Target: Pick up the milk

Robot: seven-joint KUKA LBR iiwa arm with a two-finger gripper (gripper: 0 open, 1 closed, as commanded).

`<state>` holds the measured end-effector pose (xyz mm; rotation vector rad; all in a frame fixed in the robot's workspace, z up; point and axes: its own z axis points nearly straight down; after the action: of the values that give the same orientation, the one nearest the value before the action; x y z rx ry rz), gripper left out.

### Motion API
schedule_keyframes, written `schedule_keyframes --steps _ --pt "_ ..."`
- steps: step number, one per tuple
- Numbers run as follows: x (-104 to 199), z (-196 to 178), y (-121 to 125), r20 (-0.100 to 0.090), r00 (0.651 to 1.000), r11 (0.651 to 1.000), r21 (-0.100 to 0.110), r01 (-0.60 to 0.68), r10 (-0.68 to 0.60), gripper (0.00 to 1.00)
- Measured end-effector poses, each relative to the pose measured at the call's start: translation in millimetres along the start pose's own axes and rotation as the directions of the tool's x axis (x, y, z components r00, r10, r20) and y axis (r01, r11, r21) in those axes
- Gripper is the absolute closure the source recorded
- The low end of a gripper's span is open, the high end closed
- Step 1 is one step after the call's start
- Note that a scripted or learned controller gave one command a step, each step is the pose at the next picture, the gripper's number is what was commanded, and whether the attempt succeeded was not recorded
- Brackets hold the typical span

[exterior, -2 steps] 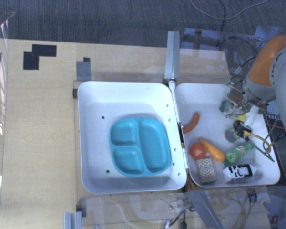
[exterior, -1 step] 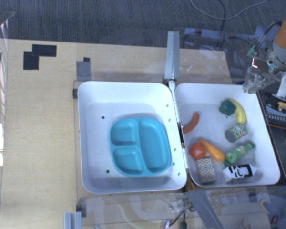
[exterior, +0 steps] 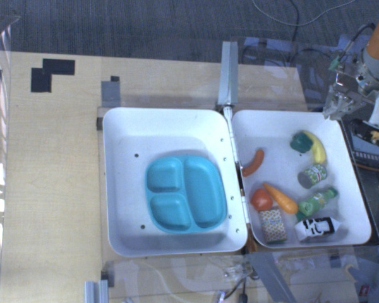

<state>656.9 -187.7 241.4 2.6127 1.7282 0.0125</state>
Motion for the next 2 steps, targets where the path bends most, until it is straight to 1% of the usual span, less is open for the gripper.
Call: schedule_keyframes --steps 2 --pt "4.8 -24.9 2.5 0.000 1.000 1.000 -0.011 0.017 -0.017 1.00"
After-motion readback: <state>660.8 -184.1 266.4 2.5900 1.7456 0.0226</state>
